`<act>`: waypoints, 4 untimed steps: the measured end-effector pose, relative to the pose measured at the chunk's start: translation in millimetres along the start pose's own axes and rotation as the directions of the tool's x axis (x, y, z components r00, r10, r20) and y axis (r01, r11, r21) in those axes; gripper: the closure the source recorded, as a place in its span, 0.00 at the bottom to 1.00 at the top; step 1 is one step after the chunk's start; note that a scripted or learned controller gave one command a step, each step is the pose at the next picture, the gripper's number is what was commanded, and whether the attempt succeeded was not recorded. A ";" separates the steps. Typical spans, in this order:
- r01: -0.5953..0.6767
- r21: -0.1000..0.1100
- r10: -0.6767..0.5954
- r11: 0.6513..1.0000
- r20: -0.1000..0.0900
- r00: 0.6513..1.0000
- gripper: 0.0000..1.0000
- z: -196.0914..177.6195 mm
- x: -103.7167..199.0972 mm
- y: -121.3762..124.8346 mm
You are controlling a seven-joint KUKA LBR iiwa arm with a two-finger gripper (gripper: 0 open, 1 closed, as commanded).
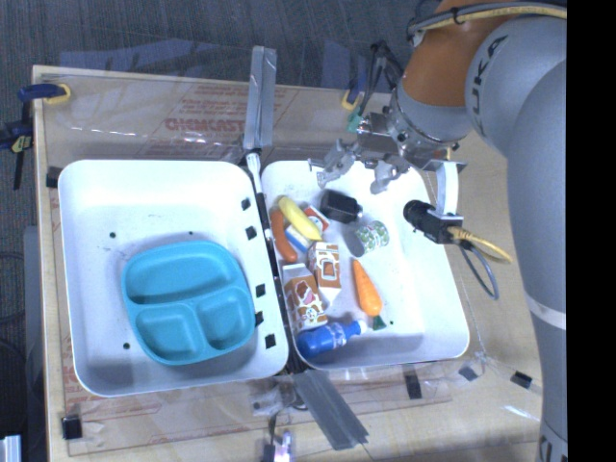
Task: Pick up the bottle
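Hovering open-fingered, gripping nothing, the two-finger metal gripper (361,168) hung over the right white bin's (445,301) far end.
The blue plastic bottle (327,338) lay flat against the near wall, well apart from it.

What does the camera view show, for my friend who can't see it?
A robot gripper hangs open over the right bin, above a blue bottle, banana and carrot. The left bin holds a blue tray.

2 bins (96,210): glossy white plastic, smooth. Tray (188,301): matt blue plastic. Bottle (327,338): shiny blue plastic. Banana (299,218) and carrot (366,290) looked like smooth moulded plastic. Cartons (325,264): printed card. Arm (520,75): satin grey casing, orange band glossy. Gripper (361,174): bare metal fingers. Bench (500,354): pale wood under clear film.
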State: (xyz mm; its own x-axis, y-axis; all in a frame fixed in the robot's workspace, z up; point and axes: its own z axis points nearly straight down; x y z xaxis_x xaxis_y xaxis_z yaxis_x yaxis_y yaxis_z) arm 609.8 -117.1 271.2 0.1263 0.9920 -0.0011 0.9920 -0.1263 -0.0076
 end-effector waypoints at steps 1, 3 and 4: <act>0.308 0.002 -0.308 0.951 -0.001 0.951 0.00 58.5 -5.0 -3.8; 0.705 -0.001 -0.705 0.709 -0.001 0.709 0.00 114.5 -20.5 26.0; 0.604 0.000 -0.604 0.797 0.000 0.797 0.00 82.6 35.4 -13.4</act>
State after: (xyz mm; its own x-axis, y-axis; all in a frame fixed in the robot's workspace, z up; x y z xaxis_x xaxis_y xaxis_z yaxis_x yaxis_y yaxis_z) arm 600.4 -80.4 188.7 -0.4983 0.8670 0.0040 0.8669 0.4984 -0.0063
